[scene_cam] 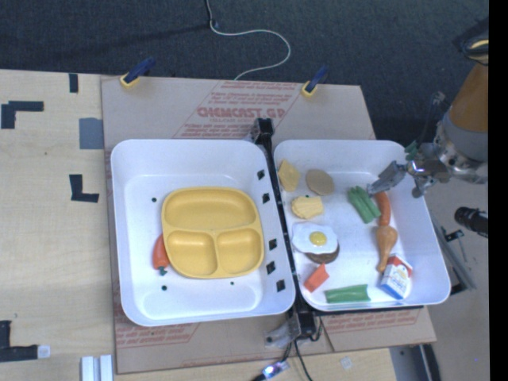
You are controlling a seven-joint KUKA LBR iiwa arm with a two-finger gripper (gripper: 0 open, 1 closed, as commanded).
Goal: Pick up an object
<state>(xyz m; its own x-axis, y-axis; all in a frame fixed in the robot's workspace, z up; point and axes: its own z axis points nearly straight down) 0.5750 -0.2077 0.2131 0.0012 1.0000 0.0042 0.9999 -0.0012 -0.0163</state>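
You look down on two white bins side by side. The left bin [127, 213] holds a yellow divided plate [213, 232]. The right bin [429, 244] holds toy food: a fried egg [316, 239], a chicken drumstick [385, 244], a carrot [383, 207]. The gripper [394, 176] hovers above the carrot.

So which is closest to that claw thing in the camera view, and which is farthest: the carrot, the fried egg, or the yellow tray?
Measured from the gripper, over the right bin's far right side:
1. Carrot, just below it in the right bin.
2. Fried egg, near the right bin's left wall.
3. Yellow tray, across in the left bin.
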